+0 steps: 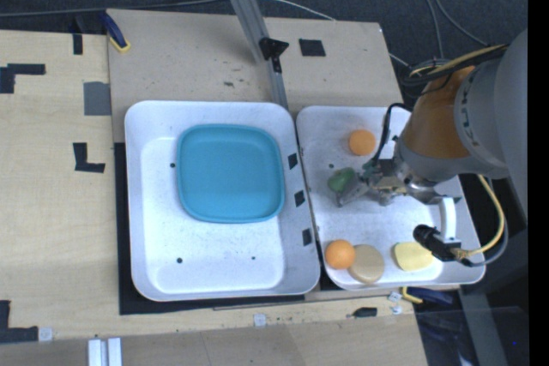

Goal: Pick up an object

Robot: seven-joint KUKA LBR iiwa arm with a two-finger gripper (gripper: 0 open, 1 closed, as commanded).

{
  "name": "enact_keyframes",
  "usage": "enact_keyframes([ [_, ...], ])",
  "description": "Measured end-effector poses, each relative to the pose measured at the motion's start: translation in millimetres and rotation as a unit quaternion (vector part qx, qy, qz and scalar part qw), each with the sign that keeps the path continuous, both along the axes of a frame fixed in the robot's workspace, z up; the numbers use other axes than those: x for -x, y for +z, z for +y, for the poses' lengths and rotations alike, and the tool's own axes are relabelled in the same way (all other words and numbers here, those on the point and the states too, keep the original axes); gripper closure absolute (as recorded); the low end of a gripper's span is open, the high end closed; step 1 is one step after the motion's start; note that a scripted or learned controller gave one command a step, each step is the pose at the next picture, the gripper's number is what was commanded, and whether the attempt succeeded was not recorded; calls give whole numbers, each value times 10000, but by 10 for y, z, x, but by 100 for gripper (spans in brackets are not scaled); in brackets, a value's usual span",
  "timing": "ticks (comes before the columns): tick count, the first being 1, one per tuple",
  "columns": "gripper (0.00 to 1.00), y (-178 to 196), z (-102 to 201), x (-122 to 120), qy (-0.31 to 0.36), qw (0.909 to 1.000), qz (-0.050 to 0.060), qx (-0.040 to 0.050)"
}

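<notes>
In the right bin (326,133), my gripper (358,184) reaches in from the right and sits low at the bin's middle. A small green object (342,179) lies right against its fingertips on the left side. An orange ball (362,141) rests a little above the gripper. Along the bin's near edge lie another orange ball (340,254), a beige round object (368,263) and a yellow object (413,255).
The left bin (150,270) holds a teal square plate (230,172). A grey metal pole (249,9) slants across the bench behind the bins. Cables hang beside the arm near the right bin's right edge.
</notes>
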State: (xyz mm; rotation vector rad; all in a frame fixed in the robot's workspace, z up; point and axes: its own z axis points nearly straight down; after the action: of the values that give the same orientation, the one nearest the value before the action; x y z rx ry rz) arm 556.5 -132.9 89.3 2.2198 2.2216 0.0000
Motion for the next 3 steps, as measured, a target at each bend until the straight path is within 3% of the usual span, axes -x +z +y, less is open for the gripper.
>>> enact_keyframes([
  [1, 100, 115, -8, -7, -3, 10000, -14, 6],
  [3, 100, 978, 2, -100, 0, 10000, -12, -2],
])
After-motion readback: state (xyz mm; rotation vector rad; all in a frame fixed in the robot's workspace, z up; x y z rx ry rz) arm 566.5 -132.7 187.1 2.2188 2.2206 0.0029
